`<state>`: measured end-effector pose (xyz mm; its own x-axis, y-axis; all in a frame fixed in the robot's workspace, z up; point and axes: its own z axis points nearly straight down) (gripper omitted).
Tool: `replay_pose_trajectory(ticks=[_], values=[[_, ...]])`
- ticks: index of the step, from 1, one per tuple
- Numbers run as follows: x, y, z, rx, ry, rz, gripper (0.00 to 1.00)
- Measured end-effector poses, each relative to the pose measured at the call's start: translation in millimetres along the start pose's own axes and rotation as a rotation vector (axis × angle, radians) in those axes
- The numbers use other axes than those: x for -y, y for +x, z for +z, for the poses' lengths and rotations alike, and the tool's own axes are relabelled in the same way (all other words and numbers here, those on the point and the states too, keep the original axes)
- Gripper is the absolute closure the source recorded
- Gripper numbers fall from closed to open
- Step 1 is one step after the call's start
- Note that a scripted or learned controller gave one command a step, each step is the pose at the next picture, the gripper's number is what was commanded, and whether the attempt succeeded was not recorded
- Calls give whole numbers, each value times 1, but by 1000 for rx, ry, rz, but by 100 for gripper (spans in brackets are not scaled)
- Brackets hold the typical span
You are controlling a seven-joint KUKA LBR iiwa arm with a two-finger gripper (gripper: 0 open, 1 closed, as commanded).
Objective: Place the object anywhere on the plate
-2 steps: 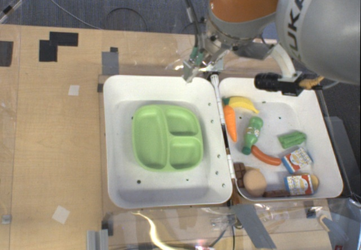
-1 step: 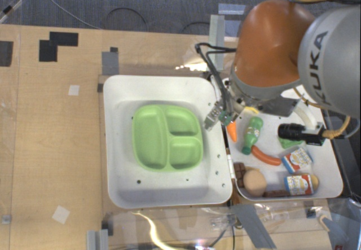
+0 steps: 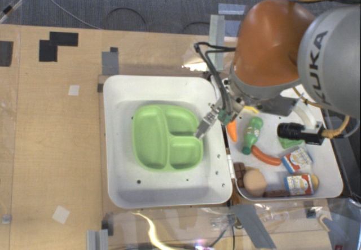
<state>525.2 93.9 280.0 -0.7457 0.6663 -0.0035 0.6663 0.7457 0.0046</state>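
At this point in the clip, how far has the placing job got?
Nothing looks done: the green plate in the left bin carries no object. In hand: the pincer sits at the plate's right edge; what it carries, if anything, is unclear. The green bottle, egg and other items lie in the right bin. The placement itself remains.

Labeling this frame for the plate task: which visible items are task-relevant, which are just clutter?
Task-relevant:
- green divided plate in the left bin
- gripper at the plate's right rim; nothing visibly held

Lying about, all in the right bin:
- green bottle
- orange sausage-shaped piece
- egg-like ball
- small carton
- small can
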Motion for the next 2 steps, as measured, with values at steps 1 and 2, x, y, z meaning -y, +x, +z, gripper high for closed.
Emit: replay_pose_trajectory(ticks=[1,2], values=[[-86,42,70,-6,5,117,0],[-31,-35,-92,8,-10,146,0]])
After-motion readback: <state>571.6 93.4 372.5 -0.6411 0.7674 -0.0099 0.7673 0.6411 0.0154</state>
